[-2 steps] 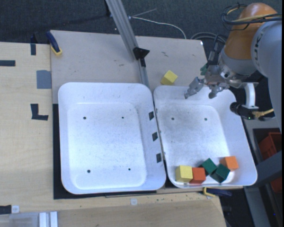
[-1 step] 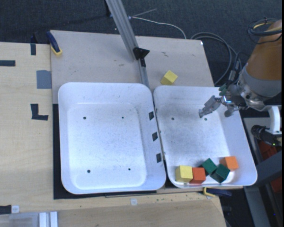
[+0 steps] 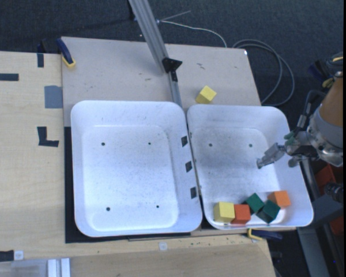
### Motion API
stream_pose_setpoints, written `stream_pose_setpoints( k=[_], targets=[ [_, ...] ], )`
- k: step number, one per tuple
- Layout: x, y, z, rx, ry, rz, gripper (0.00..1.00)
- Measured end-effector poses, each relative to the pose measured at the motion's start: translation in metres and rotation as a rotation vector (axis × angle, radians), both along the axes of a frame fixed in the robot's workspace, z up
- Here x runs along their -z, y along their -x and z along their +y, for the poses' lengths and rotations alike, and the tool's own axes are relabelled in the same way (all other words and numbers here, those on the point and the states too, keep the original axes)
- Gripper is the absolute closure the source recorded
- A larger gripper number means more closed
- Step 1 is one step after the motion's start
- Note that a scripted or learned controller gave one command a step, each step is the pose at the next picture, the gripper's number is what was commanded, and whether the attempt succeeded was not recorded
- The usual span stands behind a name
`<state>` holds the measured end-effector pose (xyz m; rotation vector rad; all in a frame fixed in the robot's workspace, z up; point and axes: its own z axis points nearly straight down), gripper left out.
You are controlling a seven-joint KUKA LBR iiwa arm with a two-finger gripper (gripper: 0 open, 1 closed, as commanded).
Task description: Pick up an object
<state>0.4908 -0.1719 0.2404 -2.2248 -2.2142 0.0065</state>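
Note:
Several blocks lie along the front edge of the right bin (image 3: 236,117): a yellow block (image 3: 224,211), a red-orange block (image 3: 241,213), two dark green blocks (image 3: 255,202) (image 3: 269,212) and an orange block (image 3: 281,198). My gripper (image 3: 276,161) hangs over the right side of that bin, above and behind the blocks. It is open, with nothing between its fingers (image 3: 267,156).
The left bin (image 3: 81,154) sits beside the right one. Another yellow block (image 3: 206,94) rests on the bench behind the bins. A metal pole (image 3: 153,33) slants down to the bins' shared edge. Cables lie at the back right.

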Motion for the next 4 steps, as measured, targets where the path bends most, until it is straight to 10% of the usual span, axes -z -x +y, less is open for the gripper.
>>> stream_pose_setpoints(
  k=[1, 3, 4],
  targets=[
    [0.067, -0.054, 0.025, -0.009, -0.002, 0.001, 0.0],
    [0.042, -0.139, 0.201, -0.014, -0.004, -0.005, 0.0],
    [0.007, -0.139, 0.193, -0.007, -0.001, -0.006, 0.0]
  ],
)
